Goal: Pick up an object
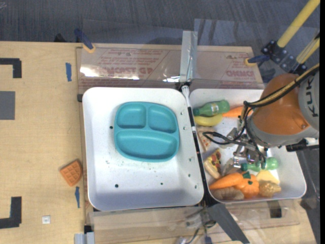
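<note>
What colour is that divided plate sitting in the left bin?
Teal blue, plain: the three-compartment plastic plate shows best in the overhead camera view.

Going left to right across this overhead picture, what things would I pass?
Small orange waffle-shaped toy on the wooden bench → teal three-compartment plastic plate in the left white bin → green toy bottle in the right white bin → grey robot arm with its orange band.

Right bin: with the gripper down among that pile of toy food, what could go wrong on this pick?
The gripper sits low in the right bin, where the carrot, green bottle and other pieces lie packed together. It may close on two pieces, or on none. The blue plate in the left bin looks safely apart.
</note>
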You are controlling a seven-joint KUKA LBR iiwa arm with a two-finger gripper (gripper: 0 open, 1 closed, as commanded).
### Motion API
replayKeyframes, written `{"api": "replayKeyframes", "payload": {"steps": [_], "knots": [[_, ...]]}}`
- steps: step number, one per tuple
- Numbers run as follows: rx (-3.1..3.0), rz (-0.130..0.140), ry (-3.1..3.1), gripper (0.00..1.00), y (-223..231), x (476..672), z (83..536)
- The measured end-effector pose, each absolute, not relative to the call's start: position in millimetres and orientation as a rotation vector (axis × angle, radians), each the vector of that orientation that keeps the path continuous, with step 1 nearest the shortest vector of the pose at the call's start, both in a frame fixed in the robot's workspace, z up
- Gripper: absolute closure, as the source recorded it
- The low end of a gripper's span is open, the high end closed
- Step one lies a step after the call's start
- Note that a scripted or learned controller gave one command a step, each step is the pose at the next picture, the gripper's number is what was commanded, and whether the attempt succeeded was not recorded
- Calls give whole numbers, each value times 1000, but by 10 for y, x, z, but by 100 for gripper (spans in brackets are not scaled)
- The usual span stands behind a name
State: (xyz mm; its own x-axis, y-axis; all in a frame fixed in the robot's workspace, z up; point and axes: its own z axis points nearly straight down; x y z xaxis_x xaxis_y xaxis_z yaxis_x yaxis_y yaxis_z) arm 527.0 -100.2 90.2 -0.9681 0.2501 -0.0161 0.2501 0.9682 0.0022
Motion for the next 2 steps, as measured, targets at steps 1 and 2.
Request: {"api": "replayKeyframes", "payload": {"steps": [1, 2], "knots": [[53, 4, 3170, 0, -1223, 6395, 905], [240, 1, 3122, 0, -1642, 6250, 882]]}}
